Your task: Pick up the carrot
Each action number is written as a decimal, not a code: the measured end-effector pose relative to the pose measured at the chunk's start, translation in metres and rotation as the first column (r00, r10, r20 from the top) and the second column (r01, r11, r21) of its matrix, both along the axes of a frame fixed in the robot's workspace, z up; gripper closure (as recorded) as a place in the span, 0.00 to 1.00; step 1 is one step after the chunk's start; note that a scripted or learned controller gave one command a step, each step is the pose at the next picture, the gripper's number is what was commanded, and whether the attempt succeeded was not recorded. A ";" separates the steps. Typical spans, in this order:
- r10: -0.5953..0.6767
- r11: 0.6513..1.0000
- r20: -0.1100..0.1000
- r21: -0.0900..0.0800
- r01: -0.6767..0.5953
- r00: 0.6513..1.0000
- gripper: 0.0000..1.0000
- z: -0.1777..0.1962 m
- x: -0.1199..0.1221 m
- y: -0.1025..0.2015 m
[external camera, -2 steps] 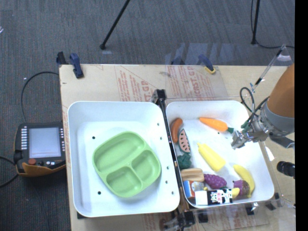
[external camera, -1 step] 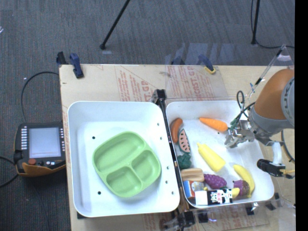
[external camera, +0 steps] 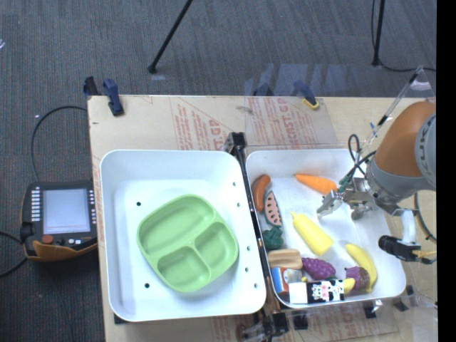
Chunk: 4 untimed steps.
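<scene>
The orange carrot [external camera: 315, 183] lies near the back wall of the right bin [external camera: 396, 280], pointing left. My gripper [external camera: 343, 206] hangs over the bin floor just to the right of the carrot and slightly nearer the front. It is open, its metal fingers [external camera: 328, 206] are spread, and nothing is between them. The carrot is apart from the fingers. The grey arm with its orange band [external camera: 402, 144] comes in from the right.
In the right bin lie a sausage [external camera: 260, 189], watermelon slice [external camera: 273, 206], broccoli [external camera: 273, 235], yellow corn [external camera: 311, 234], banana [external camera: 362, 262], grapes [external camera: 318, 267], bread [external camera: 283, 257] and milk carton [external camera: 324, 291]. The left bin [external camera: 107, 164] holds a green divided plate [external camera: 187, 242].
</scene>
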State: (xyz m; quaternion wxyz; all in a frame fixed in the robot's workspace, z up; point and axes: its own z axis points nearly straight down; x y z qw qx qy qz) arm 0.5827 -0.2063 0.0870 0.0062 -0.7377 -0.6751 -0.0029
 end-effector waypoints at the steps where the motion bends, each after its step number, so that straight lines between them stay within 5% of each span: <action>1: -0.284 0.959 0.000 -0.004 0.284 0.959 0.00 0.001 0.061 0.009; 2: -0.274 0.962 -0.001 -0.008 0.274 0.962 1.00 0.011 0.061 0.010; 3: -0.272 0.962 -0.003 -0.008 0.272 0.962 0.00 0.010 0.061 0.011; 4: -0.267 0.964 -0.003 -0.009 0.267 0.964 1.00 0.020 0.062 0.011</action>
